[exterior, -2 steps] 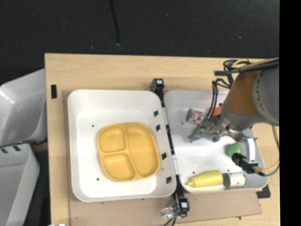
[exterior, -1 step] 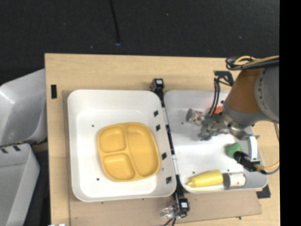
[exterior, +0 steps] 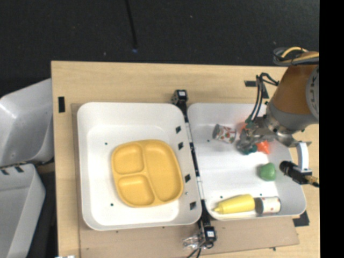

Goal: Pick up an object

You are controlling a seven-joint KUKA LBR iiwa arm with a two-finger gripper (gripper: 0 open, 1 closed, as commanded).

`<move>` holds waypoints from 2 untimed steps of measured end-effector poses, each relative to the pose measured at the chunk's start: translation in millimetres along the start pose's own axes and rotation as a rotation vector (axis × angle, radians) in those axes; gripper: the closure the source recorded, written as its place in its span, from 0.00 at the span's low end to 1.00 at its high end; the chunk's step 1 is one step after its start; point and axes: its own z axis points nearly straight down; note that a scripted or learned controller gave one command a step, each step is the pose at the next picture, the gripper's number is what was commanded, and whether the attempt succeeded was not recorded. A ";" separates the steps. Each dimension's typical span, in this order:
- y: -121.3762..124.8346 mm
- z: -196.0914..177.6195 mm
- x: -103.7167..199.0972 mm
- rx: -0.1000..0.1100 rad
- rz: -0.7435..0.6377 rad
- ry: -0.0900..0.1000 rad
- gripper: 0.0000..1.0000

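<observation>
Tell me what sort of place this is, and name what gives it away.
Probably a robotics lab test bench, not a kitchen. A grey and orange robot arm reaches over two white bins clamped side by side on a plywood board, with loose practice items such as a yellow divided plate inside.

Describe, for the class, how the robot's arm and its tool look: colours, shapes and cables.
The arm is a rounded grey body with a broad orange band above the wrist. Black cables loop beside it, and a yellowish cable curls on top. The tool is small, dark and metallic.
</observation>
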 end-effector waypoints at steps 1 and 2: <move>1.9 -54.3 -1.5 -0.001 -0.011 0.000 1.00; 5.5 -51.9 48.8 0.005 -0.014 0.003 1.00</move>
